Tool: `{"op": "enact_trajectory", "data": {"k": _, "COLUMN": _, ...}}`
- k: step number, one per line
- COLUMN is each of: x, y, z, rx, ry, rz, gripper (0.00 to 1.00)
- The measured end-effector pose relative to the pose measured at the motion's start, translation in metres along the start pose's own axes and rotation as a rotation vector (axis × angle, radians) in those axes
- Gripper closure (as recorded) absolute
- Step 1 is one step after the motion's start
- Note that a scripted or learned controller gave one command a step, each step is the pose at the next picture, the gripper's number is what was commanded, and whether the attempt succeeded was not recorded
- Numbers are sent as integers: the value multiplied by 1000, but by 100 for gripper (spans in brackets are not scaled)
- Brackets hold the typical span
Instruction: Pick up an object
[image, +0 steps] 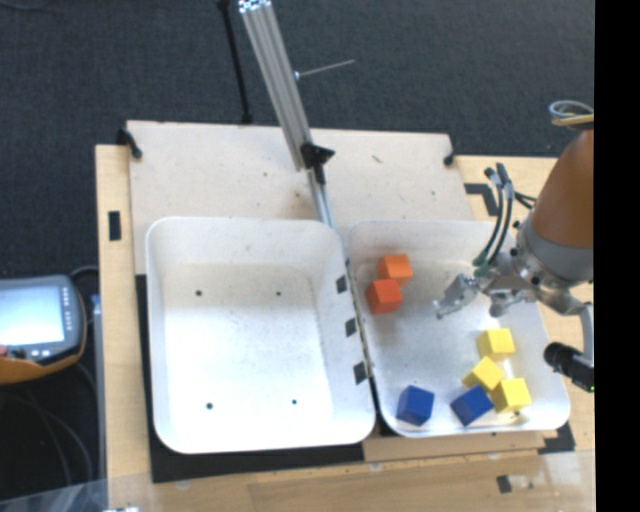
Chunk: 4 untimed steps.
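Two shallow white bins sit side by side on the pale wooden surface. The left bin, in the middle of the frame, shows a bare floor with a few dark specks. The right bin, toward the right of the frame, holds all the blocks.

Near the upper left of the right bin, two orange cubes stand touching each other: one orange cube higher in the frame, and a second, darker orange cube just below and slightly left of it. Along the bin's lower edge lie two blue cubes, one blue cube at lower centre and another blue cube just to its right. Three yellow cubes cluster at the lower right: a yellow cube stands a little apart above, a middle yellow cube lies below it, and a third yellow cube sits beside the right-hand blue cube, touching it or nearly so.

The arm enters from the right edge, its orange band visible at upper right. The end effector hangs over the middle of the right bin, between the orange pair and the yellow group, apart from both. Nothing is seen between its tips; whether they stand wide or narrow cannot be told from this slanted view.

A slanted metal rail runs from the top of the frame down to the gap between the bins. A small grey screen device sits at the left edge.
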<state>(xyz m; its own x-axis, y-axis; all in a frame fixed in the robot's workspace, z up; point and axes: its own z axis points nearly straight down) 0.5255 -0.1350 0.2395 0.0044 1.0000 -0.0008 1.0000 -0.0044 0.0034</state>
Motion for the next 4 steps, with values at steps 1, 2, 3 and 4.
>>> {"op": "enact_trajectory", "data": {"k": 1, "x": 29, "y": 67, "z": 96, "rx": 6, "ry": 0, "rz": -9, "gripper": 0}}
{"op": "enact_trajectory", "data": {"k": 2, "x": 39, "y": 100, "z": 125, "rx": 3, "ry": -1, "rz": -3, "gripper": 0}}
{"op": "enact_trajectory", "data": {"k": 3, "x": 39, "y": 136, "z": 143, "rx": 0, "ry": 0, "rz": -9, "gripper": 0}}
{"op": "enact_trajectory", "data": {"k": 4, "x": 37, "y": 135, "z": 131, "rx": 0, "ry": -4, "rz": -14, "gripper": 100}}
